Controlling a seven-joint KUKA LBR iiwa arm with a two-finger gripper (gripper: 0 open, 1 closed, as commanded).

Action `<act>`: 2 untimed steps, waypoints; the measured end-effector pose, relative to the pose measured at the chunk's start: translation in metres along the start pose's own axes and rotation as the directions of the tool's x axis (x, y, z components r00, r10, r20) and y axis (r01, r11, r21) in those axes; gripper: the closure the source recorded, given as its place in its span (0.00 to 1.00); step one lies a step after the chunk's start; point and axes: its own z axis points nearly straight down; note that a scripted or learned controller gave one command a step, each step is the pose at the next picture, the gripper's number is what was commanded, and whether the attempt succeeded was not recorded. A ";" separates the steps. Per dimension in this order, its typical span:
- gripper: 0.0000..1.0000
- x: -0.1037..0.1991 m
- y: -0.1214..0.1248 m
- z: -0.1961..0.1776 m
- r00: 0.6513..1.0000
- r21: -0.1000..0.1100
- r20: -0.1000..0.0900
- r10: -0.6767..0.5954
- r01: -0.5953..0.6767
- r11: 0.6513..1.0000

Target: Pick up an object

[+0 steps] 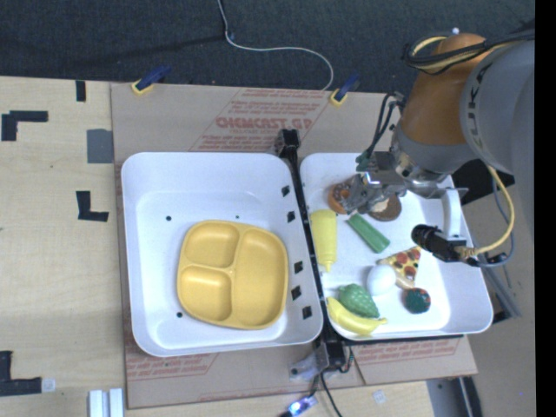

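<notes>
My gripper (365, 193) hangs low over the far part of the right bin (473, 315), right above a brown round food piece (339, 198) and partly hiding it. A second brown disc (388, 208) peeks out just right of the gripper. In front of it lie a green block (369, 233) and a yellow corn-like piece (324, 237). Nearer the front are a pizza slice (407, 266), a white egg (380, 278), a dark green ball (418, 301), a green leafy piece (357, 300) and a banana (352, 321).
The left bin (152, 233) holds a yellow divided plate (233, 274). A black divider (298, 224) runs between the two bins. The arm's grey and orange body (452, 85) stands over the right bin's far right corner, with cables looping along its right side.
</notes>
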 end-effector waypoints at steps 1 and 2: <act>1.00 -0.004 -0.001 -0.004 1.000 -0.002 0.000 0.000 0.000 1.000; 1.00 0.005 0.005 -0.001 1.000 -0.002 -0.001 -0.001 0.001 1.000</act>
